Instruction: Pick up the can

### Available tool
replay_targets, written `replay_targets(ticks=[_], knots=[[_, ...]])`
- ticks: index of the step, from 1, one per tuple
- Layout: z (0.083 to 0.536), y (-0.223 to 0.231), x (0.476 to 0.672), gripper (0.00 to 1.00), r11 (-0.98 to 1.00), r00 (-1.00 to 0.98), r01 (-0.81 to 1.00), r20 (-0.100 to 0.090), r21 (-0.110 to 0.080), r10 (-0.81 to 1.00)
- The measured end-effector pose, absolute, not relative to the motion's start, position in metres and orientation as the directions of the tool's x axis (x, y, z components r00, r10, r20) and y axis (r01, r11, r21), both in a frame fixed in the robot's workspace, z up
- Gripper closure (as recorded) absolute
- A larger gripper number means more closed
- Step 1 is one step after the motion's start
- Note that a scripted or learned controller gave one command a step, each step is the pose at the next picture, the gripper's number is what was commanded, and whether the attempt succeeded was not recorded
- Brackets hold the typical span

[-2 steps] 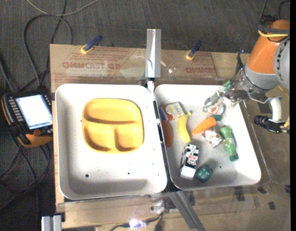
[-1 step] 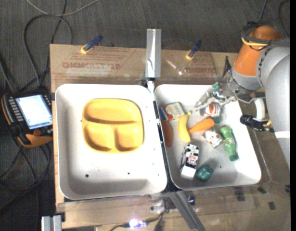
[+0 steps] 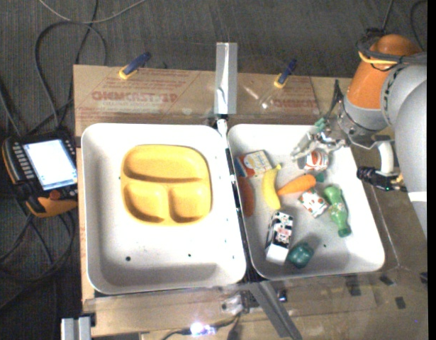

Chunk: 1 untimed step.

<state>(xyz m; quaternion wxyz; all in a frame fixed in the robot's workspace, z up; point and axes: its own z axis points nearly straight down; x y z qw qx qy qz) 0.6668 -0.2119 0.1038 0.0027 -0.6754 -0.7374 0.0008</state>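
One target: the can (image 3: 315, 159) is lying at the far end of the right bin (image 3: 373, 257), just beyond the carrot (image 3: 297, 184).
Gripper (image 3: 311, 146): hovering over the can, probably lining up a grasp.
Fingers: cannot tell whether open or closed.

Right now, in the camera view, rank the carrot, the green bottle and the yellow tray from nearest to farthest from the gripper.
From the gripper:
1. Carrot, just below it in the right bin.
2. Green bottle, farther down, toward the bin's right side.
3. Yellow tray, across in the left bin.
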Motion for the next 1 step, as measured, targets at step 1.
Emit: replay_targets(ticks=[1], knots=[[0.1946,-0.1511,0.6688,1.0,-0.015,0.015,1.0,-0.002,0.0,1.0]])
